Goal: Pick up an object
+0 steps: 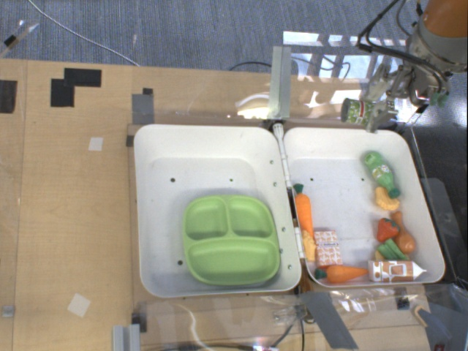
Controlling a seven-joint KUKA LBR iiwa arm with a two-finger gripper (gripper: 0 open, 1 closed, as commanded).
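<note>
I saw pincer (371, 108) closed on small green can (354, 110), raised above far edge of right bin (333, 159). My worry: can sat at fingertips, grip looked shallow; sudden swing could drop it outside bin onto counter (66, 210).

Smooth white plastic bins (212, 152), wooden bench (66, 218)

No lettering, number or brand can be read anywhere on the bench. Below the gripper (374, 107), the white carton (395, 271) in the right bin (336, 159) carries an orange panel too small to make out, and the small patterned box (327, 247) to the carton's left shows only a blurred reddish print.
</note>
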